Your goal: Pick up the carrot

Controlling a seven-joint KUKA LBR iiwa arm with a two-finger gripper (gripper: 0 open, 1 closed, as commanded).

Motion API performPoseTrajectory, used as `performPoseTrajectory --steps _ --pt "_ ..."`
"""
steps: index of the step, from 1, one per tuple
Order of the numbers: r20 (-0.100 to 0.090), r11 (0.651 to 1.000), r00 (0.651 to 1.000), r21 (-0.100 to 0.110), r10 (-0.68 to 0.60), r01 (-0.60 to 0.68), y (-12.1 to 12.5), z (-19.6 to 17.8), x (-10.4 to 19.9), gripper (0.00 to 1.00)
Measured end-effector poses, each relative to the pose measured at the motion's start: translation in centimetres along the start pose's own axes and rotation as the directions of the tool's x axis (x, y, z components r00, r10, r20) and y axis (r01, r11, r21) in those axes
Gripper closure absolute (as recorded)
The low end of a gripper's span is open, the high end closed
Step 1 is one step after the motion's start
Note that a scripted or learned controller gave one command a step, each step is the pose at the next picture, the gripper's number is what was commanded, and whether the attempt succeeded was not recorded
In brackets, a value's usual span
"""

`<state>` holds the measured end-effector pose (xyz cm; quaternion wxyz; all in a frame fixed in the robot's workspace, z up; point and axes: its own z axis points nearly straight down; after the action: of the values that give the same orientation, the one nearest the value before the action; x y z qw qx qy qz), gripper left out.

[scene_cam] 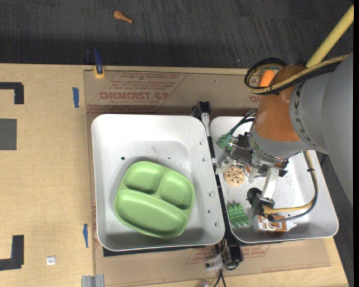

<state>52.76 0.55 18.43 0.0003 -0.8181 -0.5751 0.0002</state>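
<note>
My gripper (245,160) hangs low over the left part of the right bin (322,216), under the orange wrist band. A small orange-and-white thing (275,225), possibly the carrot, lies by the bin's front wall, below and right of the gripper and partly crossed by the yellow cable. I cannot make out anything between the gripper's parts. A round speckled cookie (233,176) sits just left of the gripper, close to it.
A spiky green toy (238,214) lies in the right bin's front left corner, and another green piece (225,140) is near its back left. The left bin (109,132) holds a green divided plate (155,197). A small orange scrap (122,17) lies on the dark floor beyond the bench.
</note>
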Motion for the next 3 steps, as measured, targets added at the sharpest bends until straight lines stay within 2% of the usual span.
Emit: performPoseTrajectory --steps 1,2,3 --pt "-0.001 0.97 0.97 0.002 -0.245 0.245 0.0 0.0 -1.1 0.0" --pt "0.001 0.995 0.995 -0.001 -0.102 0.102 2.2 0.0 -8.2 0.0" --pt "0.0 0.975 0.975 0.004 0.223 -0.223 4.8 7.2 -9.0 0.0"
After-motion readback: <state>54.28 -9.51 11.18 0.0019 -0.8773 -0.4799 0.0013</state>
